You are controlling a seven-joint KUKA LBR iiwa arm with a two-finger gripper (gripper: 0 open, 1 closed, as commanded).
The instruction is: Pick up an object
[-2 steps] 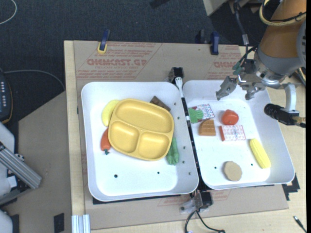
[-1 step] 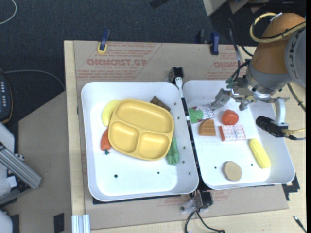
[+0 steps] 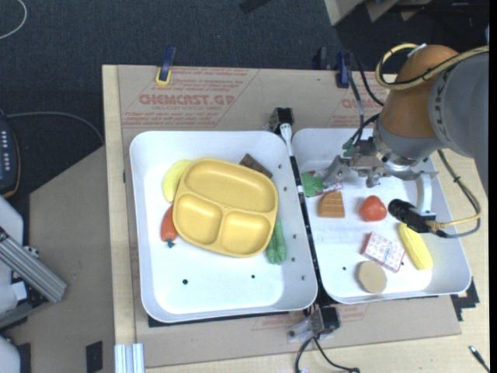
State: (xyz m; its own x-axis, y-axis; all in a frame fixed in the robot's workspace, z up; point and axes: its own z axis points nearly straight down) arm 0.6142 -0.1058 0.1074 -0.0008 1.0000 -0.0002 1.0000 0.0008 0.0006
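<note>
My claw (image 3: 338,171) hung low over the far left part of the right-hand shallow white bin (image 3: 454,274), reaching in from the right. I could not tell from above whether it was open or closed.

Just beside its tip, close to that bin's left wall, lay a small green leafy plastic piece (image 3: 312,183). Directly on the near side of it sat an orange-brown wedge with a waffle pattern (image 3: 331,204). A round red tomato-like toy (image 3: 373,208) sat to the right, apart from the wedge. Closer to the camera lay a pink-and-white checked packet (image 3: 383,251) with a long yellow corn-like piece (image 3: 415,245) just beside it on the right. A pale tan round disc (image 3: 372,277) sat at the packet's near corner; I could not tell whether the two touched.

Across the divide, the left-hand shallow white bin (image 3: 147,208) held a large yellow plastic tray with three compartments (image 3: 225,207), lying at a slant. From under its edges poked a curved yellow piece (image 3: 175,179) at the far left, a red-orange pepper-like piece (image 3: 168,225) at the left, a dark green pod-shaped piece (image 3: 276,243) at the right, and a dark brown flat piece (image 3: 252,162) at the far side.

Both bins stood side by side on the pale wooden surface (image 3: 202,92).
</note>
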